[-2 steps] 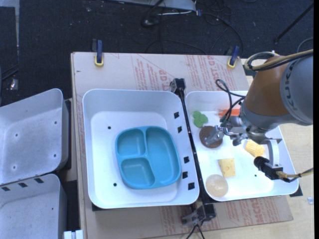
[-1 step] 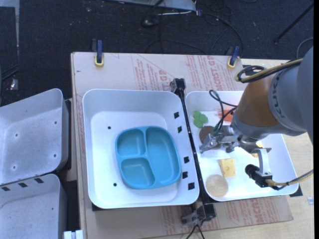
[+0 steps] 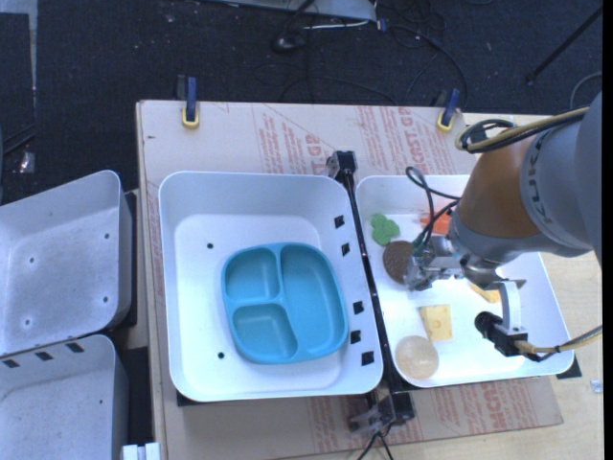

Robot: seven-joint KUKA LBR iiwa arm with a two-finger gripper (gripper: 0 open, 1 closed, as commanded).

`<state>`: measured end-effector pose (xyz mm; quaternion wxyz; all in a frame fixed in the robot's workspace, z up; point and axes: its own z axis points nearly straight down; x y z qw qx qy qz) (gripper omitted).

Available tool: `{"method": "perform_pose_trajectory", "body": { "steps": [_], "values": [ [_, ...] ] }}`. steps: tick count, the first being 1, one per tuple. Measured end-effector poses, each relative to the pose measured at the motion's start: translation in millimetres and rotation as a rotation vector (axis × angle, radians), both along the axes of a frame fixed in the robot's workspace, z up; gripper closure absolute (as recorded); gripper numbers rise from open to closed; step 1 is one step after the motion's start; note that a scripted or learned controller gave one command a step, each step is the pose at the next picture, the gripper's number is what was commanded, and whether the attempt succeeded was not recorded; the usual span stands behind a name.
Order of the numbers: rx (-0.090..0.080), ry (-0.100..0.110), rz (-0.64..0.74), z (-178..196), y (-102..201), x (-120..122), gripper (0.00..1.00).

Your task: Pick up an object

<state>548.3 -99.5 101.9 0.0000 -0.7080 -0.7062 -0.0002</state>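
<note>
Bench [image 3: 249, 127]: pale board with faint red print, held by two yellow clamps [image 3: 191, 113] at its far edge. Two shallow white bins lie directly on it, side by side, touching along a black-marked seam. Left bin [image 3: 192, 257] holds a blue tray. Right bin [image 3: 546, 286] holds small items, partly covered by the arm. Bare board shows beyond the bins' far edge and along the near edge.
</note>
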Motion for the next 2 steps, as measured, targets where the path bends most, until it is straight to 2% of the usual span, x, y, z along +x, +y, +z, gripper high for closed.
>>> {"method": "perform_pose_trajectory", "body": {
  "steps": [2],
  "values": [
    [-0.001,-0.005,0.006,96,15,7,1.00]
  ]
}}
